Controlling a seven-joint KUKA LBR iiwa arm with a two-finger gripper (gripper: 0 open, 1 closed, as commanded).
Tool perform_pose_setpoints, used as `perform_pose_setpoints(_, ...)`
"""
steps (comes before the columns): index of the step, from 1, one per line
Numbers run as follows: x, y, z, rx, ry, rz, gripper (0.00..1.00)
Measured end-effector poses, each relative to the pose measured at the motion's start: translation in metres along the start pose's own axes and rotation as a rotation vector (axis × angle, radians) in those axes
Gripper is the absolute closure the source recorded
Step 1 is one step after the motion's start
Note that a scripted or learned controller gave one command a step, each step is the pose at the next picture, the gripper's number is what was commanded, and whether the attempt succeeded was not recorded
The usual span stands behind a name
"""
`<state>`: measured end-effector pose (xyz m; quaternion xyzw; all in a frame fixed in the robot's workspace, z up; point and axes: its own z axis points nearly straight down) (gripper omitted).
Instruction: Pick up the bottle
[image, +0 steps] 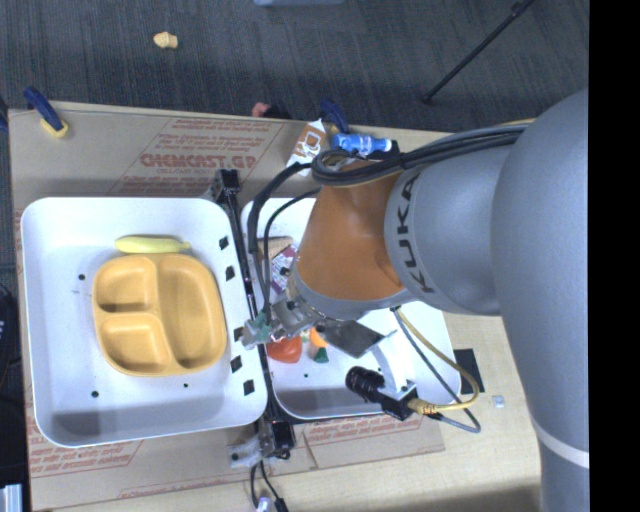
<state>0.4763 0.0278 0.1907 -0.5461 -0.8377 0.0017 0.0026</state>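
Observation:
My gripper (277, 325) is low over the left edge of the right bin (330, 402), close to the divider between the two bins. The orange wrist band and grey arm (400, 240) cover most of that bin. Just below the gripper lie a red item (285, 349) and a small orange item (320, 352). A patterned object (283, 262) peeks out from under the arm further back; I cannot tell whether it is the bottle. Nothing can be made out between the gripper's tips.
The left bin (50, 300) holds a yellow divided plate (160, 312) and a yellow banana-like item (152, 244) behind it. A black cable connector (365, 381) and cables hang over the right bin's front. Blue clamps (45, 110) sit on the cardboard at the back.

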Motion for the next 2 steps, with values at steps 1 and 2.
perform_pose_setpoints(1,-0.042,-0.018,-0.146,-0.006,-0.004,-0.107,1.0)
perform_pose_setpoints(2,0.02,0.008,-0.031,-0.001,-0.001,-0.147,1.0)
